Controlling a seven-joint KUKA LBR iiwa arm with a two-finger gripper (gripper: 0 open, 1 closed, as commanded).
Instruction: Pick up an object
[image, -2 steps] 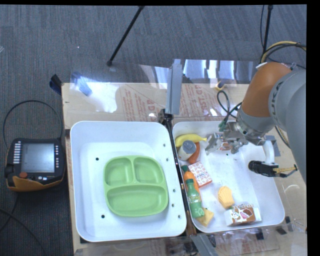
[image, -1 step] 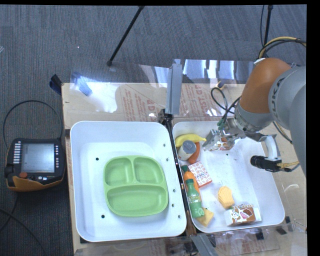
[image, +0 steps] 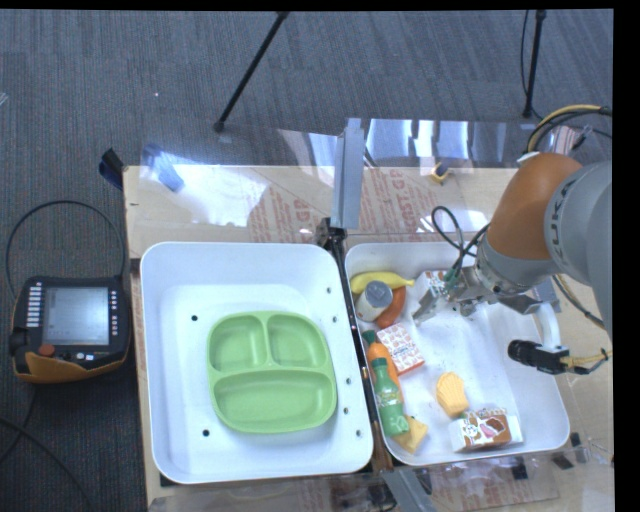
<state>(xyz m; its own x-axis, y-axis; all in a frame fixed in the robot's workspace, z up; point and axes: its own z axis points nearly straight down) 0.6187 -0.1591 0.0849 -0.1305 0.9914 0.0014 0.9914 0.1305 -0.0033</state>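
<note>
Arm (image: 560, 225) reaching over the right bin (image: 545, 395), the landmark here. The green divided plate (image: 271, 372) lies in the neighbouring bin, left of it. Along the right bin's left wall: green bottle (image: 387, 395), banana (image: 381, 282) at the far end, a grey-capped item (image: 377, 296) just beside it. The red-patterned packet (image: 400, 347) sits near mid-bin, the orange wedge (image: 452, 393) toward the near side. Gripper (image: 438, 298) hovers over the far part, fingers spread, nothing between them. Advised: centre over one isolated object, such as the packet, then descend straight before closing.
</note>
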